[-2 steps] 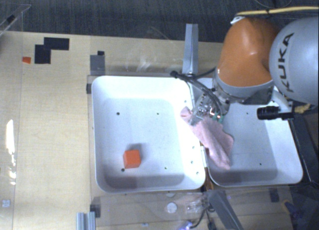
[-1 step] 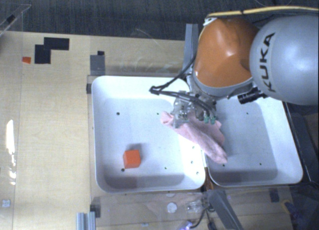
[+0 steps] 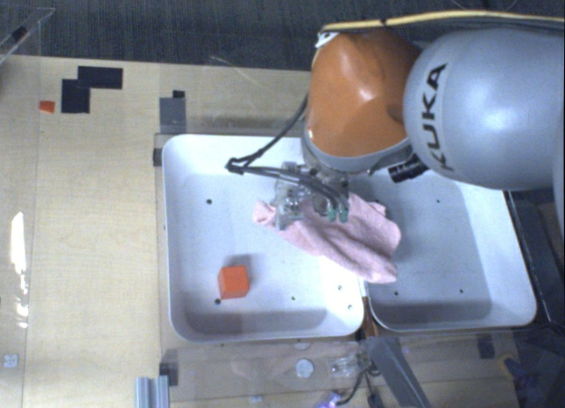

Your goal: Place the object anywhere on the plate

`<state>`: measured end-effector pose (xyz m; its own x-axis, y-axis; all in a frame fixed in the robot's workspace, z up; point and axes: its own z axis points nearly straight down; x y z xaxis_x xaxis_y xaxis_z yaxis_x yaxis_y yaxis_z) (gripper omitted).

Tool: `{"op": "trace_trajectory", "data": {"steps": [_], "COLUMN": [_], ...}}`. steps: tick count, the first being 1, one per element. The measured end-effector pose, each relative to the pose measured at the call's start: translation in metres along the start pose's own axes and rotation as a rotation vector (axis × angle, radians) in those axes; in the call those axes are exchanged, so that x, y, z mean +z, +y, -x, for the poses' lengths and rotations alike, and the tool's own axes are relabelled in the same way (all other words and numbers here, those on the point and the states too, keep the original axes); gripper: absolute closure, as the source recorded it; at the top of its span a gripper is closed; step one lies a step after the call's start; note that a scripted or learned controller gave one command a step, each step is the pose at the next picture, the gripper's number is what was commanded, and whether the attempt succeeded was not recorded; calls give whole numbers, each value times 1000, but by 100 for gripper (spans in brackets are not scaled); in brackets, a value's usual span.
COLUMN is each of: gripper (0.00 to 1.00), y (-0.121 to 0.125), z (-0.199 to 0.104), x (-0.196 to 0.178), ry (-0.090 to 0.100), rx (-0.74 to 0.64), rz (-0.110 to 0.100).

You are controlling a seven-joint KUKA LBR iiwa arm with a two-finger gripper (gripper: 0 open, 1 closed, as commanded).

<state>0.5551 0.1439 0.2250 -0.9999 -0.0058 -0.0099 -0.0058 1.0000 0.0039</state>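
The gripper [image 3: 311, 206] sits just right of the frame's centre, hanging under the arm's orange band [image 3: 357, 93], with its metal fingers pointing down onto the upper edge of a pink cloth [image 3: 340, 237]. The fingers stand close together and seem to be pressed into the cloth's folds, but whether any fabric is truly pinched between them cannot be told from this angle.

The pink cloth lies crumpled across the shared rims of the two bins, its left end in the left bin [image 3: 190, 221] and its right end spilling into the right bin [image 3: 468, 247]. It covers part of the divide between them, right below the gripper.

An orange block [image 3: 234, 282] rests on the floor of the left bin, toward the lower left of that bin, well apart from the gripper and the cloth. A dark cable [image 3: 265, 152] loops from the wrist out over the left bin's upper part.

The grey arm body [image 3: 494, 106] fills the upper right of the frame. On the wooden bench [image 3: 88, 247] at upper left lie black markers [image 3: 88, 86] and a small orange square [image 3: 47, 107].
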Motion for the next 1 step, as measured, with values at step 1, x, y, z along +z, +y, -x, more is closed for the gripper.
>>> {"op": "trace_trajectory", "data": {"steps": [1], "gripper": [0], "y": [0], "z": [0], "x": [0], "ry": [0], "rx": [0], "rz": [0]}}
